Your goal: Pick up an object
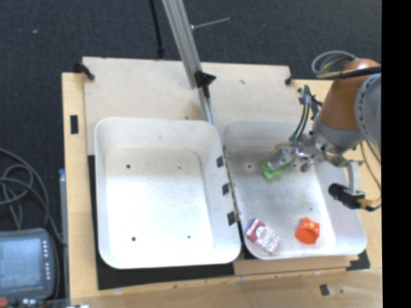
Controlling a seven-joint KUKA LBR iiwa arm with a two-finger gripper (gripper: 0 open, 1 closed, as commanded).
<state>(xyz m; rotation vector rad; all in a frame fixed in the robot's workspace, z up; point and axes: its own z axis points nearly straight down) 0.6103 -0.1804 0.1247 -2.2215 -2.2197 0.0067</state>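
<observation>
1. The grey arm with its orange band (339,104) reaches in from three o'clock, bent down over the right shallow white bin (334,236).
2. Its tool (282,165) is closed on a small green plastic object (271,170).
3. A pink-and-white printed packet (262,236) lies at six o'clock; its writing is unreadable.
4. An orange plastic object (307,231) lies just beside it.

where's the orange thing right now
The orange object lies in the right bin, near its front edge, right of the pink-and-white packet and well below the green object.
</observation>
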